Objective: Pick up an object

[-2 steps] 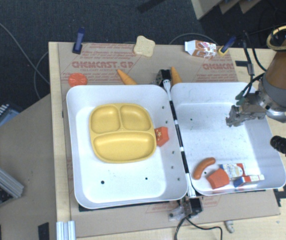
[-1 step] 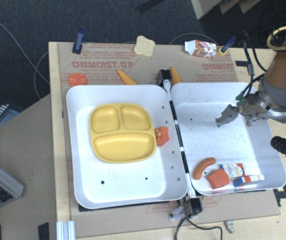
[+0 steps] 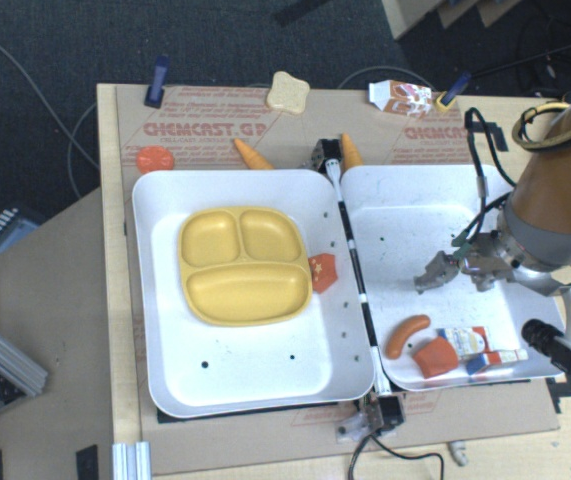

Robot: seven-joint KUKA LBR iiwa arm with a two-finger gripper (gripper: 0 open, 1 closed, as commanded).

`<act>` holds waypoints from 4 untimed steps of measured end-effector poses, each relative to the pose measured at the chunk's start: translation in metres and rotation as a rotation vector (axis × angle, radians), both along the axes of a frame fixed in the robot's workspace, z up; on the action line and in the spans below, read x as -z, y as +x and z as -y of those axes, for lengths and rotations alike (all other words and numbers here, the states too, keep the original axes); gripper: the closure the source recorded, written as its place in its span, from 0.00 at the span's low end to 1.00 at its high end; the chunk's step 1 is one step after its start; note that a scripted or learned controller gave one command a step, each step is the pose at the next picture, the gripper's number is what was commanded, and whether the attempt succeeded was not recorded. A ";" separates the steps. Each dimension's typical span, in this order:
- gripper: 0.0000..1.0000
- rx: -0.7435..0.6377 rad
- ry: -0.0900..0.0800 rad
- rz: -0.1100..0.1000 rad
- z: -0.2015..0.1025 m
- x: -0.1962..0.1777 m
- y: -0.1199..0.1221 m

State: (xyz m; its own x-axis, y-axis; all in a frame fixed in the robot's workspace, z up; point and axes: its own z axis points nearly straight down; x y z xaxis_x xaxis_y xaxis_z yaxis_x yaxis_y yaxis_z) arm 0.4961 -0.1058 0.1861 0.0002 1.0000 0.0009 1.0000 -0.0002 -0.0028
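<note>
1. Gripper (image 3: 433, 278) sits low over the right shallow white bin (image 3: 405, 193), roughly mid-bin, arm coming in from the right. I can't tell the finger state, the tip is too small and grey against the white floor. Nothing visible between the fingers that I can make out.
2. Candidate objects, all in the right bin's near corner: an orange-red sausage-shaped toy (image 3: 406, 335), a red-orange block-like toy (image 3: 434, 357) just beside it, and a flat red, white and blue packet (image 3: 477, 346) touching or overlapping the block. Gripper is near them but apart from all three.
3. Left shallow white bin (image 3: 165, 368) holds a yellow three-compartment plastic plate (image 3: 246, 266) and a small red flat piece with a yellow mark (image 3: 322, 271) touching the plate's right edge.
4. Risk, my call: the three objects are bunched, so a descent could land on two at once, or nudge the sausage so it rolls away.
5. Risk: the cluster is close to the near wall; a finger could hit the rim or pin an object against it instead of closing round it.
6. Risk: the packet lies flat, and fingers may slide over it.
7. Room: the right bin's floor is bare across its middle and far side, free for approach. Tight along the near edge and the divider between the bins.
</note>
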 end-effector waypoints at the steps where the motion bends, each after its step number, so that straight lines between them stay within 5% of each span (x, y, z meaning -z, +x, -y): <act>1: 0.00 0.000 -0.001 0.002 -0.012 0.102 -0.017; 2: 1.00 0.001 -0.002 0.004 -0.012 0.092 -0.017; 3: 1.00 -0.002 -0.001 0.004 -0.060 0.001 0.007; 4: 0.00 -0.001 -0.001 0.003 -0.060 0.002 0.006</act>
